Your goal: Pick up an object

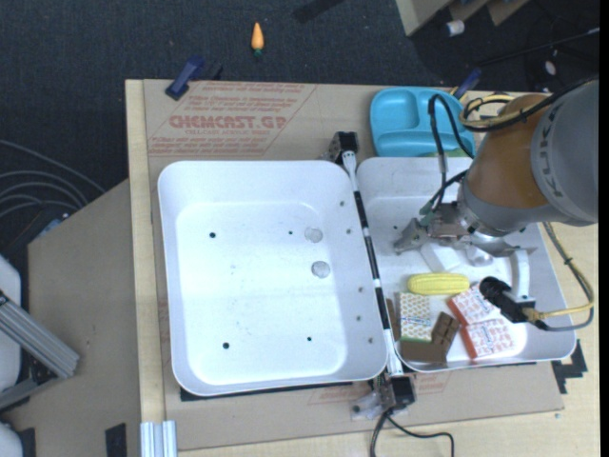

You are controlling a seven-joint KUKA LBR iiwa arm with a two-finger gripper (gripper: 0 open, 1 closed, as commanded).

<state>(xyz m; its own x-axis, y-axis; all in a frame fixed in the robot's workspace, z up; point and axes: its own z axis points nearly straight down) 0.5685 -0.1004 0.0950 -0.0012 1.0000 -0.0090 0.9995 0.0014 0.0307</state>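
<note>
Arm (561, 160) cut off at right edge; hides right bin (400, 193) back.

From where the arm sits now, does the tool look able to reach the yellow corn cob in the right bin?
Probably yes. The tool hangs over the right bin, just up-view of the corn cob. Nothing lies between them; the checkered packet and red-and-white box sit beyond the cob.

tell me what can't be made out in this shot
- Gripper: fingers too small and blurred in the camera view to read open or shut.
- Right bin: its far right part is covered by the arm.
- Brown block: too small to identify.
- Blue tray: right end hidden behind arm and cables.
</note>
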